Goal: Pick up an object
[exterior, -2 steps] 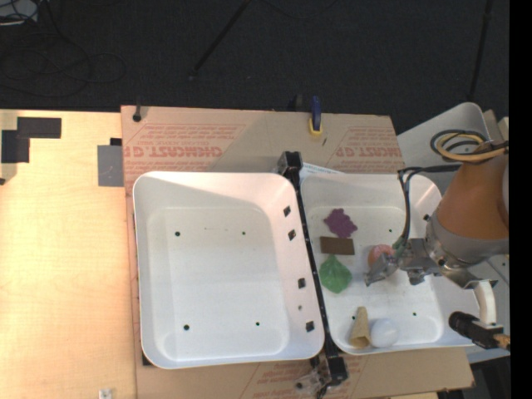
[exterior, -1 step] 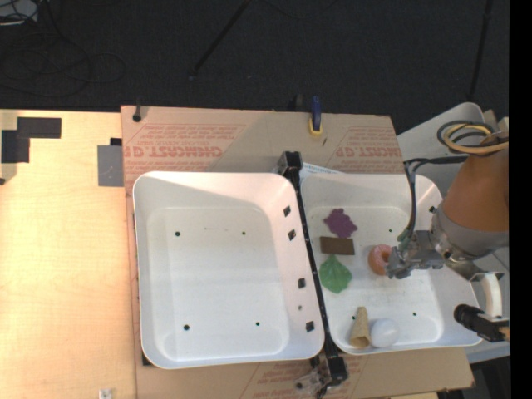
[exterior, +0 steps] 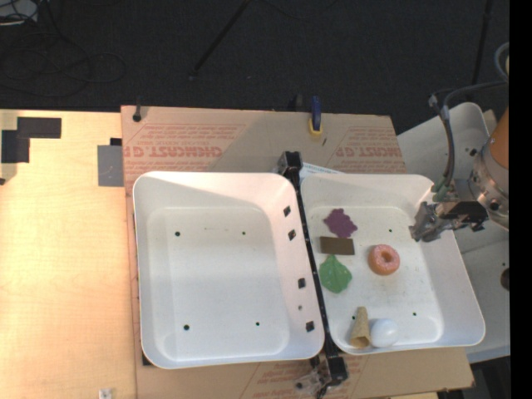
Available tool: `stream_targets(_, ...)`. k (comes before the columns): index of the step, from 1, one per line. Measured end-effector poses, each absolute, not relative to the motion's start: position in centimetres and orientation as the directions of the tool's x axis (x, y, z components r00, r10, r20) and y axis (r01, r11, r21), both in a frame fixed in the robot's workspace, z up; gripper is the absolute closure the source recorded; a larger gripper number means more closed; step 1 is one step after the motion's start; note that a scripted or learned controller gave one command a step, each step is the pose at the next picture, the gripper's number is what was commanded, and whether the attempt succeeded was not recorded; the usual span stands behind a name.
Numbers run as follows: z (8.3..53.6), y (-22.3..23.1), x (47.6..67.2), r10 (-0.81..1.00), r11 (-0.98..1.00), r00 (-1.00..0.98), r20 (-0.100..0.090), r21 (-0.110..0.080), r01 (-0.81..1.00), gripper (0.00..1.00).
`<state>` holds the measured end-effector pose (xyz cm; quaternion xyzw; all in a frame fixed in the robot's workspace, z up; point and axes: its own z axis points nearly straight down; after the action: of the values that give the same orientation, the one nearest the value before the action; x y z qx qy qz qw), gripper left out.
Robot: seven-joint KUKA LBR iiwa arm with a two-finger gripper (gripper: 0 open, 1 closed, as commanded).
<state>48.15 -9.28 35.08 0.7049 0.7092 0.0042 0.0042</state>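
Note:
The right bin (exterior: 449,306) holds a purple toy (exterior: 339,222), a brown flat block (exterior: 337,245), a green leaf-shaped toy (exterior: 335,273), a pink-orange doughnut (exterior: 383,259) and an ice-cream cone toy (exterior: 370,329) with a white scoop. My gripper (exterior: 425,225) hangs over the right bin's right side, up and to the right of the doughnut and apart from it. Nothing shows between its fingers.
The left bin (exterior: 150,248) lies beside the right one, with a black clip strip (exterior: 301,256) along the shared wall. Both sit on cardboard (exterior: 208,144) over a wooden bench (exterior: 58,264). The arm's wrist and cables (exterior: 465,165) stand at the right edge.

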Motion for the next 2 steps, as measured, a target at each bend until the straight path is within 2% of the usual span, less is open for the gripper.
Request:
stream_targets(1,26.8,-3.7,48.6,1.0,0.003,-0.003,0.002,-0.008,1.0,1.0)
stream_targets(2,33.0,3.4,47.6,1.0,0.008,-0.008,0.002,0.002,1.0,1.0)
